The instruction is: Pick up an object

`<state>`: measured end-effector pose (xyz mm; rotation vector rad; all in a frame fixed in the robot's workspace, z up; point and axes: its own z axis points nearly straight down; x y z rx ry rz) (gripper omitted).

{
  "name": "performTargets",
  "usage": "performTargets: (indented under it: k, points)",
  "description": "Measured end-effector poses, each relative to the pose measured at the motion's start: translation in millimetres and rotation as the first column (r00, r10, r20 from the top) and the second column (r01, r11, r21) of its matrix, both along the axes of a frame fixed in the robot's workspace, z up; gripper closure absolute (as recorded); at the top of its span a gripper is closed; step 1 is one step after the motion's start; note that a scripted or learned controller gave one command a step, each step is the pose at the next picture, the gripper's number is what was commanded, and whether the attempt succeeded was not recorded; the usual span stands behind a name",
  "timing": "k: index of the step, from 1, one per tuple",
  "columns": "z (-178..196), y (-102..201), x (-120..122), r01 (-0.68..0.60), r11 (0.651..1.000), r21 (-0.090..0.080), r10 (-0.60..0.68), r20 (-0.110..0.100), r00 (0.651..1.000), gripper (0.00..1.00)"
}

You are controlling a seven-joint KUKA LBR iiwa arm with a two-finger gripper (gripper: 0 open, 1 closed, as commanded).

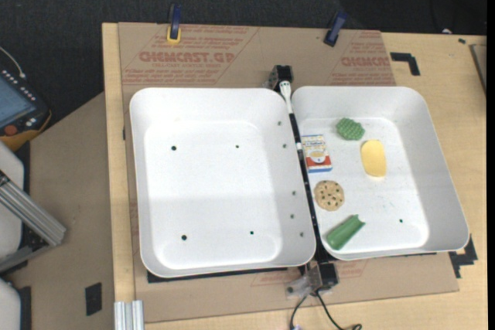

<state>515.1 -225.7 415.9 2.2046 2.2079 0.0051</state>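
**Five items wait in the right bin**

Near to far: green wedge (pixel 343 231), cookie (pixel 329 195), carton (pixel 315 153), yellow piece (pixel 373 158), green lump (pixel 349 129), spaced apart, so each looks reachable. Gripper state: cannot tell.

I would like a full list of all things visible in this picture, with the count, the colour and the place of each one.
left bin: 1, white, on the left half of the board
right bin: 1, white, touching the left bin's right side
cookie: 1, tan with dark chips, right bin, near its left wall
small carton: 1, white with blue and red, right bin, above the cookie
yellow piece: 1, yellow, middle of the right bin
ridged green piece: 1, green, right bin, upper part
long green piece: 1, green, right bin, near the front edge
clamps: 2, blue, on the board's far edge
board: 1, brown, under both bins
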Motion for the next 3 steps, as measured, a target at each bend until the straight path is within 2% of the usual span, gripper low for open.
performTargets:
  k: [3]
  points:
    - [32, -1, 2, -0.001, 1.0, -0.009, 0.002, 0.012, 1.0, 1.0]
